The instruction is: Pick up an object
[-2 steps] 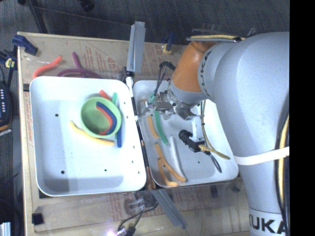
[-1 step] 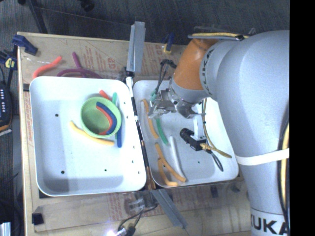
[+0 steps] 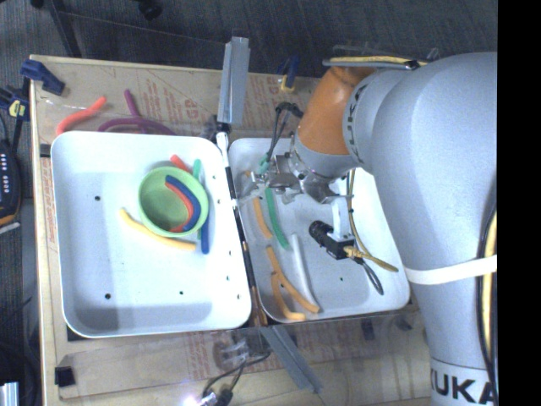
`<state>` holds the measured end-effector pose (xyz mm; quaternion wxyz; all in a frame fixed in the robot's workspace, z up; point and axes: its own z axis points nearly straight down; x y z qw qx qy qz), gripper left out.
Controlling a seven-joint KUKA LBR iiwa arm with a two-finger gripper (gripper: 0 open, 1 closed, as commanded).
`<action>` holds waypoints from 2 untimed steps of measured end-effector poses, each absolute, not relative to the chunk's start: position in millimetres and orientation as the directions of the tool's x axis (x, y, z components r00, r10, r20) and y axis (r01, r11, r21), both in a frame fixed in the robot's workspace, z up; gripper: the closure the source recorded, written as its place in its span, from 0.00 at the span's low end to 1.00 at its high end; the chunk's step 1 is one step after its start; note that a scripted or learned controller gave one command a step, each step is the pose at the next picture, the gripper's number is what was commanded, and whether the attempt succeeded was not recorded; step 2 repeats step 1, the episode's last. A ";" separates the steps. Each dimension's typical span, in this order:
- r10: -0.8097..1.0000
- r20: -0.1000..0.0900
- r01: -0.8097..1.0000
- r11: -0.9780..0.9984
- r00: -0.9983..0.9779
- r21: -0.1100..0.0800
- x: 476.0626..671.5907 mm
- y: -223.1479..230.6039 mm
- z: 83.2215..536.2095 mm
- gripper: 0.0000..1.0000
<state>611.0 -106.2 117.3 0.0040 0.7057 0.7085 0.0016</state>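
Observation:
My gripper (image 3: 275,181) hangs low over the far left corner of the right bin (image 3: 385,252), below the orange wrist band. A green stick (image 3: 276,221) lies in that bin with its upper end right under the gripper; whether it is held cannot be told. Beside it is a short orange stick (image 3: 260,218). A longer orange curved piece (image 3: 288,293) lies near the bin's front. In the left bin (image 3: 110,286) a green bowl (image 3: 173,201) holds a blue curved piece (image 3: 183,189).
Around the bowl lie a yellow stick (image 3: 155,230), a blue stick (image 3: 204,240) and a red piece (image 3: 179,162). Behind the left bin, an orange tool (image 3: 82,115) and a magenta tube (image 3: 135,125) rest on the bench. The arm's grey body covers the right bin's right side.

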 end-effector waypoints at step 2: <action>1.000 -0.018 1.000 -0.013 0.013 0.007 580.0 -107.0 95.7 0.00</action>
